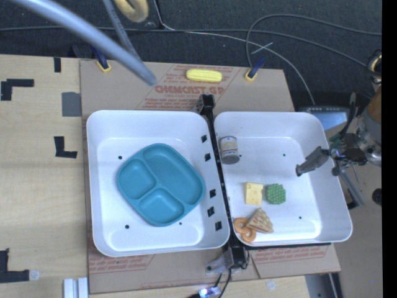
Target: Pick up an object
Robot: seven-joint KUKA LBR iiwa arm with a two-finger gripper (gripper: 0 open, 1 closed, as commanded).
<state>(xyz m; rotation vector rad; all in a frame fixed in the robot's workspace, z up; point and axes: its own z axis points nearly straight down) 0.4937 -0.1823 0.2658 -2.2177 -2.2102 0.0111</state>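
Note:
The right bin [310, 228] holds a small metal can [229, 149] near its left wall, a yellow block [253, 193], a green broccoli-like piece [275, 194], a tan wedge [260, 221] and an orange ring [244, 230] at the front. My gripper [310, 164] hangs over the right side of this bin, close to its right wall. It is above and to the right of the green piece and apart from every object. Nothing is seen held in it.
The left bin [102, 166] carries a blue divided plate [160, 184]. A yellow corn-like toy [203, 75] lies on the cardboard behind the bins. Black clips sit on the divider [213, 166] between the bins. A grey pole [80, 23] crosses the upper left.

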